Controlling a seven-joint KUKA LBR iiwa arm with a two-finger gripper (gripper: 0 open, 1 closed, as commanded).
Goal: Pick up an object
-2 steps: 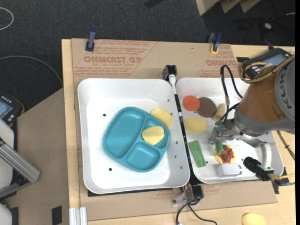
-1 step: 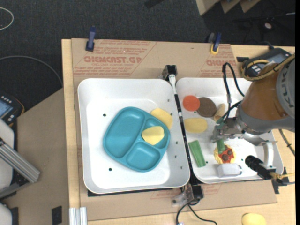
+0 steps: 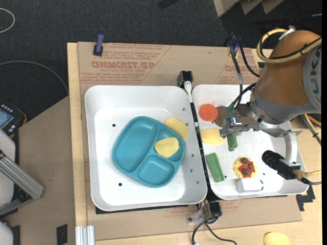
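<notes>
Gripper (image 3: 231, 129) found low in right bin (image 3: 291, 188), finger state impossible to tell, poised over small green stick (image 3: 232, 141) beside yellow lemon-shaped piece (image 3: 212, 137); judged best centred over one item, lowered squarely, kept off orange disc (image 3: 207, 112).

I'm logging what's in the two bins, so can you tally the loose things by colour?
Yellow: 3, one on the blue tray, one beside it, one in the right bin
Green: 2
Orange: 1
Blue: 1, the tray
White: 1
Yellow-and-red: 1
Total: 9
</notes>
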